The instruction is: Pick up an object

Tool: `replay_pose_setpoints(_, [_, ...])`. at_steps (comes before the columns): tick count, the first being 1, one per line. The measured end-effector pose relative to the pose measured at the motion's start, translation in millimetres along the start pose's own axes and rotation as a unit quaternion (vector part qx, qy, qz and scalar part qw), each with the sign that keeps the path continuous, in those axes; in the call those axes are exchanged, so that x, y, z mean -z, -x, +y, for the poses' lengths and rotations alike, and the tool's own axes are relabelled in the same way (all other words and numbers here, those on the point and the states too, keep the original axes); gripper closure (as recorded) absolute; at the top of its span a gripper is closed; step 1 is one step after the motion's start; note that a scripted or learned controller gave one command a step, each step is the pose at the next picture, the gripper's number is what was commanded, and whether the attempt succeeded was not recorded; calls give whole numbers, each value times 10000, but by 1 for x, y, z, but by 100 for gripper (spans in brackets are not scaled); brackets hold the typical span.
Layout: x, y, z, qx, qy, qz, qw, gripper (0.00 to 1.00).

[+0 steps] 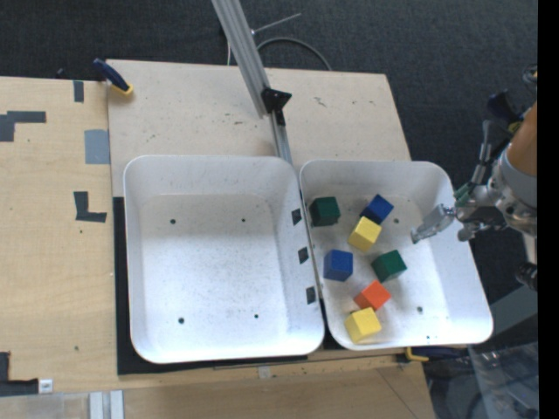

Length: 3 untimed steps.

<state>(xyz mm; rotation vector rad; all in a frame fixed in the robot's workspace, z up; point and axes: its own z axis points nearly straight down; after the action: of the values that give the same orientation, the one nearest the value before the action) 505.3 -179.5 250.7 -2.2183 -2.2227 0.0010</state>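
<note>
The jaws [434,223], state unclear, are hovering at three o'clock of the green cube [389,264], seemingly light, rigid, graspable across flat faces

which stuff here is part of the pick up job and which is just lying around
Part of the job:
- seven blocks in the right bin: two green, two blue, two yellow, one orange
- pincer at that bin's right side

Just lying about:
- left bin
- clamp at the board's far left corner
- metal bar
- tape marks
</note>
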Motion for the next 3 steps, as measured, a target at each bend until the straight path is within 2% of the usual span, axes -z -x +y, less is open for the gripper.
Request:
replay_pose_setpoints(1, [0, 0, 0, 0, -1, 0, 10000, 0])
replay_pose_setpoints(2, [-57, -9, -6, -4, -28, 6, 10000, 0])
replay_pose_setpoints(3, [-104, -5, -14, -11, -29, 5, 10000, 0])
